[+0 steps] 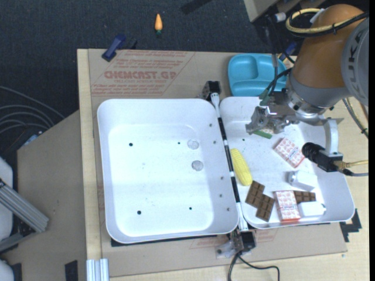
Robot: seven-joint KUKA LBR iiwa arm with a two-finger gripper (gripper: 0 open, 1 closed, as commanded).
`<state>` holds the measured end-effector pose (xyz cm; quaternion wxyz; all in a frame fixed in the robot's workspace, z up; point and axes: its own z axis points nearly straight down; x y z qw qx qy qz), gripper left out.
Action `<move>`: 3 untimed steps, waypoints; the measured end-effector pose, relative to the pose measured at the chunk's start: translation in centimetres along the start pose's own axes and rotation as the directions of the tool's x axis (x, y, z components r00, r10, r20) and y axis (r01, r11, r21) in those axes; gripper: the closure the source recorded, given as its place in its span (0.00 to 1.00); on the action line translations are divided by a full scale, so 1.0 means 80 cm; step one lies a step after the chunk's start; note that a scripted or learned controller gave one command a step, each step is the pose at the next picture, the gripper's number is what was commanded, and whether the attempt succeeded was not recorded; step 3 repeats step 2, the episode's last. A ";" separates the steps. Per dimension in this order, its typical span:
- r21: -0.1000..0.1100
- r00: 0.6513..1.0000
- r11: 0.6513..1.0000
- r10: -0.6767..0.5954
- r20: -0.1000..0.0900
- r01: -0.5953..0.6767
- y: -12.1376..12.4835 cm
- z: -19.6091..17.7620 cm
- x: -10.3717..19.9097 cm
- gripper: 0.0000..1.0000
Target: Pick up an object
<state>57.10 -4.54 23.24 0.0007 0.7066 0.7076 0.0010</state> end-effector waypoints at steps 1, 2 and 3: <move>0.004 1.000 1.000 0.000 0.000 0.000 -0.033 -0.035 0.039 1.00; 0.006 1.000 1.000 0.000 -0.001 0.000 -0.091 -0.033 0.094 1.00; 0.006 1.000 1.000 0.000 -0.001 0.000 -0.091 -0.033 0.094 1.00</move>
